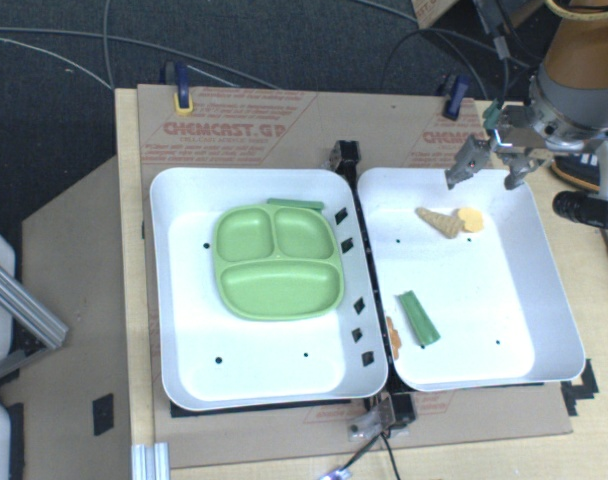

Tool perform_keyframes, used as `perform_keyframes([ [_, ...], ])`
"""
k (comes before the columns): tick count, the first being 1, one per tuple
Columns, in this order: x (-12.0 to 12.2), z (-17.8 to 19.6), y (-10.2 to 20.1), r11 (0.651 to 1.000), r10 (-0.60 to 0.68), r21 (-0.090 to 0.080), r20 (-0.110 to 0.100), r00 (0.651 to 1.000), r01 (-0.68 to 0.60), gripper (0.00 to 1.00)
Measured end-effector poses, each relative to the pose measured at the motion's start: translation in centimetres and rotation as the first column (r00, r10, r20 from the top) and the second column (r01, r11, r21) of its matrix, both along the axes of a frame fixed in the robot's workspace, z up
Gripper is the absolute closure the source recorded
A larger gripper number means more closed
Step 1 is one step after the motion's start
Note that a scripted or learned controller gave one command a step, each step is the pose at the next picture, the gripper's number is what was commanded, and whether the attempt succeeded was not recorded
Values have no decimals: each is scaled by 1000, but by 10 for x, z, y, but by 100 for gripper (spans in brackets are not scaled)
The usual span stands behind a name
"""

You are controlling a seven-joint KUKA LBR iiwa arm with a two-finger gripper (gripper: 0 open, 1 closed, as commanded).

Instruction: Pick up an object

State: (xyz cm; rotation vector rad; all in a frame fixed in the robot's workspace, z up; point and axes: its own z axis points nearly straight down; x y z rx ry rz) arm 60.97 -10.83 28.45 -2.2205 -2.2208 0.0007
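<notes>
Nearest the camera, the front rim of the left bin (274,400) curved along the bench, a shallow tray of smooth white plastic with rounded corners. In it lay a pale green divided plate (279,263), glossy, with three compartments, and a darker green strip (296,205) peeked out at its far edge. The right bin (544,318) sat touching the left one along a row of black clips. It held a flat green stick (420,318) toward the front, a small orange sliver (393,338) against the dividing wall, and near the back a toy ice-cream cone (450,221), tan and tapered with a yellow scoop.

The gripper (491,164) hung over the back edge of the right bin, its two fingers spread apart with nothing between them. The cone lay just beside and in front of it, apart from the fingers. To my eye the pick had not been made: nothing was lifted, and the descent, closing and lift all remained. The cone looked the likeliest target.
</notes>
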Motion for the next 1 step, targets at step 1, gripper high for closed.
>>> perform_keyframes([
  [1, -9, -48, 3, 1000, 0, 1, -6, 1000, 0, 0],
])
